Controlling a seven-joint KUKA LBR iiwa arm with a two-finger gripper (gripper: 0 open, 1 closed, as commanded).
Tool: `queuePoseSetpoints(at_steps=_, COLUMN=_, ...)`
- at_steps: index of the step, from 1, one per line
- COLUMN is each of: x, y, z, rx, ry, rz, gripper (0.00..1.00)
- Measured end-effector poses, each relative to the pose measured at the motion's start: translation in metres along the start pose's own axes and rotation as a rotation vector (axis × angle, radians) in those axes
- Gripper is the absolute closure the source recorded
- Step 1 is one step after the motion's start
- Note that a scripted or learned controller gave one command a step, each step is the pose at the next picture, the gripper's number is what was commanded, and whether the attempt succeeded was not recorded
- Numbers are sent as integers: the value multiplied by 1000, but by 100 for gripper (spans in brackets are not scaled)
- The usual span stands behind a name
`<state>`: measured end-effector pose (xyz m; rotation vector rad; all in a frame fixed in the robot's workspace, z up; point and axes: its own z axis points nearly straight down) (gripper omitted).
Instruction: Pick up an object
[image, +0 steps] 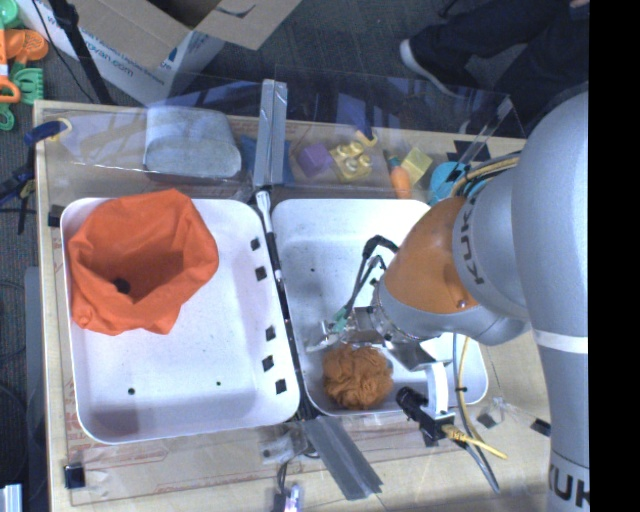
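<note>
A grey cushion-like pad (192, 143) is seen behind the left bin, beyond its far rim. Small coloured toys (352, 158) are scattered behind the right bin. A cardboard box (150, 38) is placed on the floor at the top, and orange and green items (20, 62) are seen at the upper left edge.

The table (150, 135) carries two shallow white bins side by side, the left bin (210, 400) and the right bin (320, 225). Behind them lie a grey pad (193, 141) and small coloured toys (352, 157).
</note>
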<state>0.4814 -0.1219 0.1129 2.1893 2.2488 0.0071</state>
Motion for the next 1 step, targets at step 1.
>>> queuePoseSetpoints(at_steps=1, x=1, y=-4, z=21, rx=5, ry=1, rz=-23, gripper=0)
